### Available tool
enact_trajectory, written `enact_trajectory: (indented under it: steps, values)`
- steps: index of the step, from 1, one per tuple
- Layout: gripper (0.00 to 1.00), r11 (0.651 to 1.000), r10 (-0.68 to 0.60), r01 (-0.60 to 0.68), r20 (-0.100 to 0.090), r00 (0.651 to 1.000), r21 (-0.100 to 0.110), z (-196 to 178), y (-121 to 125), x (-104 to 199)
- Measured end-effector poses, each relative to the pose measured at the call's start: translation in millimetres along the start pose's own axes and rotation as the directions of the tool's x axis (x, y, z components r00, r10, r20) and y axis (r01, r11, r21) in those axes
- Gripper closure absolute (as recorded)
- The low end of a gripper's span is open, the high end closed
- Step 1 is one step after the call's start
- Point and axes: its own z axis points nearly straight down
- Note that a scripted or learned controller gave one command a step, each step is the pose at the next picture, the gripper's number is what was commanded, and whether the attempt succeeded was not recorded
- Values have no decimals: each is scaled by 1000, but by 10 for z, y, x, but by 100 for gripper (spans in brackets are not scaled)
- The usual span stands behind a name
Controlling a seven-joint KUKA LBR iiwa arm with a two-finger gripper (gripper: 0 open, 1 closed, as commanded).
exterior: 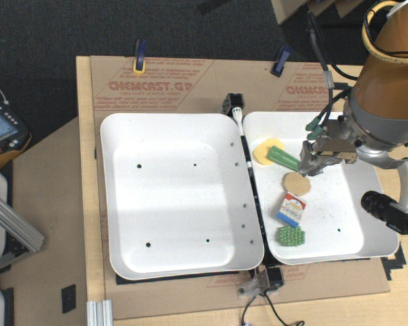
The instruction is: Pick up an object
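Right bin (374,246) holds four items: green cylinder (283,158) lying tilted on a yellow piece (263,152), tan disc (296,183) below, small box (291,208) (blue and white, red top), bumpy green lump (290,236).

Two white bins side by side: left bin (170,189), right bin (347,229). Counted beside the bins' shared rim, in the right bin: one yellow disc (263,153), one green cylinder (283,158), one tan round piece (296,184), one small blue-and-red box (291,209), one green knobbly block (291,236). Two blue clamps beyond the bins at the board's far edge: one (140,54), another (281,60).
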Motion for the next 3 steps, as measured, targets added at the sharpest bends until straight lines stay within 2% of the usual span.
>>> enact_trajectory:
  steps: [1,3]
  values:
    - [100,1000,-9,9,0,1000,-10,-128,36,40]
    - [100,1000,-10,10,2,1000,-14,-331,48,43]
